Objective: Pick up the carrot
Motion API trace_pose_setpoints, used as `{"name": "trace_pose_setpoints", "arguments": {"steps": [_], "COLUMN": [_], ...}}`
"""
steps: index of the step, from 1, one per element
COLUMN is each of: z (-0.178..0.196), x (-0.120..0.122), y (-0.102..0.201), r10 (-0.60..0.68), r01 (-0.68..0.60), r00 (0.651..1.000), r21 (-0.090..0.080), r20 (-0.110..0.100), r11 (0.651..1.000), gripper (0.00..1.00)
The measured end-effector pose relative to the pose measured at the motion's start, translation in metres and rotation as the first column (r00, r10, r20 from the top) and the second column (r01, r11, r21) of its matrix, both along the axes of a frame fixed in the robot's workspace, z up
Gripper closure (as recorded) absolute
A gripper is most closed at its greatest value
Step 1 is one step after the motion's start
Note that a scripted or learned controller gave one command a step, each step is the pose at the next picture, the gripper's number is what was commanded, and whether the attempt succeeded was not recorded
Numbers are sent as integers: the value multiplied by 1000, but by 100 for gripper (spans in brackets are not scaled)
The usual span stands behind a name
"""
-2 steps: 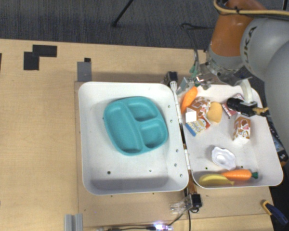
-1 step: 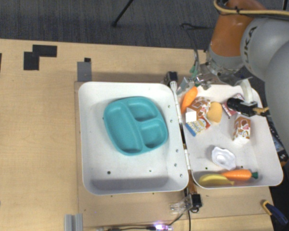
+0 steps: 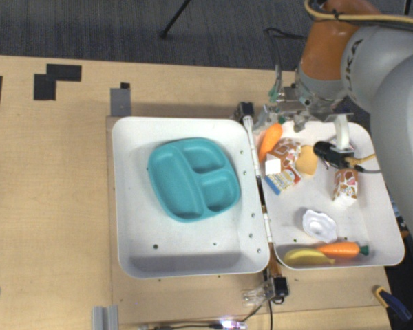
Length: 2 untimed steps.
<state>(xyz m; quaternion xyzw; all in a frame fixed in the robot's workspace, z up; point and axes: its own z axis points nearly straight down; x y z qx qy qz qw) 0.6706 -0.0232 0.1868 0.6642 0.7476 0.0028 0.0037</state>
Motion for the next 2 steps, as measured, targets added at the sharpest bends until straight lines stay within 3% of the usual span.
{"name": "trace_pose_setpoints", "arguments": {"steps": [1,2], "z": [-95,-79], "x": [-2,2], "y": [-67,-64], "r10": [-219,-208], "r01": [219,208], "r00": [976,978], "r21": [-1,0], "r20": [-8,0], "r11": [976,978], "gripper": [0,100]}}
